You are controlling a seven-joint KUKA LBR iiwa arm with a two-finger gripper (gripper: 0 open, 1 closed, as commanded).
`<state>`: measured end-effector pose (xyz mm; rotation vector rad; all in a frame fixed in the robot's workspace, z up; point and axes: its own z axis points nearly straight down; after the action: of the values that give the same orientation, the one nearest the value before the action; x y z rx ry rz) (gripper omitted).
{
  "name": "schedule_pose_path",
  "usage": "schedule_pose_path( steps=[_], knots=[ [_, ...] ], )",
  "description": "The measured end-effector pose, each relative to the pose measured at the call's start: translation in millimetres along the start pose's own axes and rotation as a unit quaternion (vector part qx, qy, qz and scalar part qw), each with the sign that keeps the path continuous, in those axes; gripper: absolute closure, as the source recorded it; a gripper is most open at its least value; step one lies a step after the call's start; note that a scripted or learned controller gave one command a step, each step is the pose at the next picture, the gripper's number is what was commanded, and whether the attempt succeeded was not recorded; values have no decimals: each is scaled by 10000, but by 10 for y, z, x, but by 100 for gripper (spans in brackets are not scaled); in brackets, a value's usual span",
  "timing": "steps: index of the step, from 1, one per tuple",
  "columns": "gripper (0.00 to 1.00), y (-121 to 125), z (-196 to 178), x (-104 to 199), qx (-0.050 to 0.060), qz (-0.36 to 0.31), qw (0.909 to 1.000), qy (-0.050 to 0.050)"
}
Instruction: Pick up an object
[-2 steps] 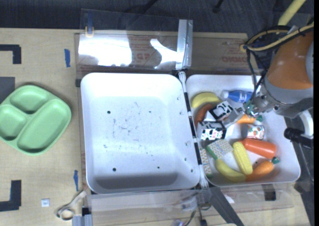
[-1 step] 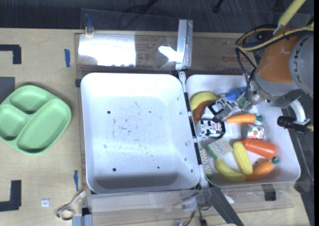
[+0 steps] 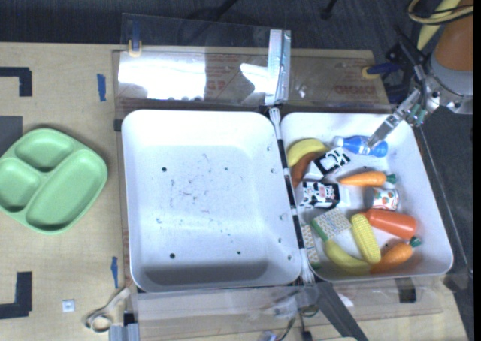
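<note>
The right bin (image 3: 434,182) holds a heap of toy food. A blue and white bottle (image 3: 359,146) lies near its back, beside a yellow banana (image 3: 304,150). In front of them lie two black-and-white cow-patterned pieces (image 3: 320,194), a small carrot (image 3: 364,178), a red and white can (image 3: 385,198), a corn cob (image 3: 365,236), a large carrot (image 3: 391,221), a second banana (image 3: 342,256) and an orange piece (image 3: 397,254). My gripper (image 3: 378,137) reaches down at a slant from the upper right, its tip right at the bottle's right end. Nothing hangs from it.
The left bin (image 3: 203,197) adjoins the right one along a central divider (image 3: 289,189). A green sectioned plate (image 3: 49,178) rests on the bench to the far left. A clear plastic panel (image 3: 203,69) stands behind the bins. Scissors (image 3: 101,318) lie at the front left.
</note>
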<state>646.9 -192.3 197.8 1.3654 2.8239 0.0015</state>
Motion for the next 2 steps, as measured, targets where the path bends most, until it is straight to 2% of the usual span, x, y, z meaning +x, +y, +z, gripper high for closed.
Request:
schedule_pose_path(
  steps=[1,2],
  knots=[
    [0,-46,705,741,-10,-480,9988,-2],
    [0,191,38,592,-17,-2273,9738,-13]
  ],
)
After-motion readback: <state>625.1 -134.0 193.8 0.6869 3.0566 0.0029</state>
